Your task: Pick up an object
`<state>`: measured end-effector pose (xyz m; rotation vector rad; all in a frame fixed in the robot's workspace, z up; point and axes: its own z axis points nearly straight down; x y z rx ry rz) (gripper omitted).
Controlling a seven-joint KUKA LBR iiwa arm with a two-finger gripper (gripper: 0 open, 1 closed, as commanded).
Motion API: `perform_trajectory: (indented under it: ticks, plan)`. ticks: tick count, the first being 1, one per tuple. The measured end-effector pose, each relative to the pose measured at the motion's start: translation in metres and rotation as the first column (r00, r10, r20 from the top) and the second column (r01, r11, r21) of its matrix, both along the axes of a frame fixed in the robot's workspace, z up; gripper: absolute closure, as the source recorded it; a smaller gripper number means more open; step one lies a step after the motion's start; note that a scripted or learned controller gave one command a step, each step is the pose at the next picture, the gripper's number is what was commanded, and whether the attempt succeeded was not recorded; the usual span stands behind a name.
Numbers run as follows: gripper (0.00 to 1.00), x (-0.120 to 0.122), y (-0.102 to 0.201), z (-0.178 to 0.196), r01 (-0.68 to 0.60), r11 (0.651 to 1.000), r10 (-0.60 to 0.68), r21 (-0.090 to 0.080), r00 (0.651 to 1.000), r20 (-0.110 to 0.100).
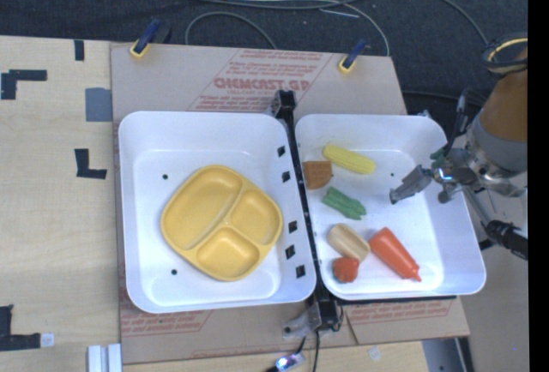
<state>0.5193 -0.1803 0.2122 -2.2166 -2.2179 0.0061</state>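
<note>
The right bin [446, 276] holds several toy foods: a yellow corn cob [349, 159], a brown block [316, 174], a green pod [344, 203], a tan bun [347, 242], a small red tomato [346, 269] and an orange carrot [395, 253]. My gripper [425, 189] hangs over the right half of this bin, to the right of the corn and above the carrot. Its fingers are spread open with nothing between them, and it touches none of the foods.
A yellow divided plate [221, 220] lies in the left bin [137, 147]. A black divider [296, 190] runs between the bins. Cables [257, 10] trail across the dark floor behind the bench. The arm's orange band [513, 105] is at the right edge.
</note>
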Motion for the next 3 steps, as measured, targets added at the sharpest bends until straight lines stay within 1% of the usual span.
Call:
perform_trajectory:
  ticks: [1, 2, 3]
  plan:
    - [0.0, -0.007, 0.004, -0.046, 0.0, 1.0, 0.0, 0.0, 1.0, 0.001]
    - [0.0, -0.001, 0.004, -0.093, -0.001, 1.0, 0.001, -0.001, 1.0, 0.001]
    - [1.0, 0.0, 0.004, -0.081, -0.001, 1.0, 0.001, -0.001, 1.0, 0.003]
